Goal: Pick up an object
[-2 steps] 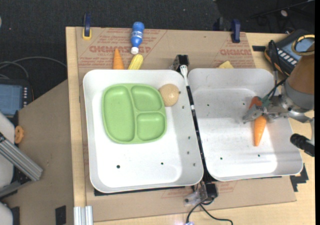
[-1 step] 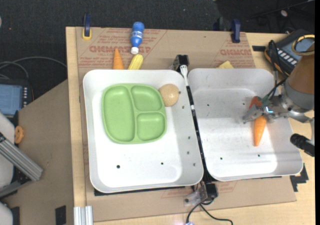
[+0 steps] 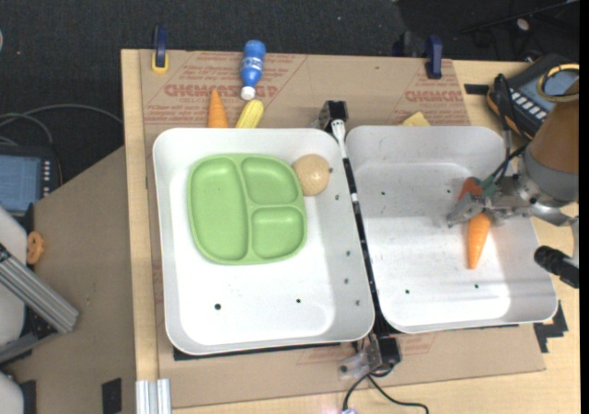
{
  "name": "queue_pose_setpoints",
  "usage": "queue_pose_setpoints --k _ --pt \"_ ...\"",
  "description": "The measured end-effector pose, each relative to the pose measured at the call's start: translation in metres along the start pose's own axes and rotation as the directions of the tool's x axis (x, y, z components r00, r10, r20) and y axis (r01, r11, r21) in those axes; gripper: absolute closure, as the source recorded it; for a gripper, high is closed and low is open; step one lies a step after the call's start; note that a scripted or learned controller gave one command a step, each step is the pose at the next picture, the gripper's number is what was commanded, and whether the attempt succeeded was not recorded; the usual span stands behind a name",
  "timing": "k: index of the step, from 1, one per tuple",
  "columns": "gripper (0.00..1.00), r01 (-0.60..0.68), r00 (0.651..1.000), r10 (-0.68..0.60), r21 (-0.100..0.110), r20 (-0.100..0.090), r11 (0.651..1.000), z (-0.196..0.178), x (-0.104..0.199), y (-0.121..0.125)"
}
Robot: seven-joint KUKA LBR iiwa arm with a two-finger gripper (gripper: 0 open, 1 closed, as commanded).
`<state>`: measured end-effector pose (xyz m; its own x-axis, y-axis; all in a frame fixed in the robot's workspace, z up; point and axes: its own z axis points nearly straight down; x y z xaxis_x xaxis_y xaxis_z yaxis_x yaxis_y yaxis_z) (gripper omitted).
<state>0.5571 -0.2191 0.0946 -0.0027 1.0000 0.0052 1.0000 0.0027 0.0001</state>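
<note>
An orange carrot (image 3: pixel 477 239) lies in the right white bin (image 3: pixel 414 274), near its right side, pointing down towards the front. My gripper (image 3: pixel 471 206) reaches in from the right and hovers at the carrot's top end, touching or nearly touching it. A small red object (image 3: pixel 469 187) sits just behind the gripper, partly hidden by it. The grey arm with its orange band (image 3: pixel 557 150) covers the bin's right rim.
The left bin (image 3: pixel 230 311) holds a green divided plate (image 3: pixel 247 208) and a tan round object (image 3: pixel 313 173) by its back right corner. Behind the bins on the bench lie a blue bottle (image 3: pixel 252 67), a second carrot (image 3: pixel 216 110) and a yellow corn piece (image 3: pixel 249 113).
</note>
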Motion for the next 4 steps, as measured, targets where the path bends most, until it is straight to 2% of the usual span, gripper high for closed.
queue_pose_setpoints --k 4 --pt "0.0 0.0 1.0 0.0 0.0 0.0 1.0 0.0 0.0 0.0"
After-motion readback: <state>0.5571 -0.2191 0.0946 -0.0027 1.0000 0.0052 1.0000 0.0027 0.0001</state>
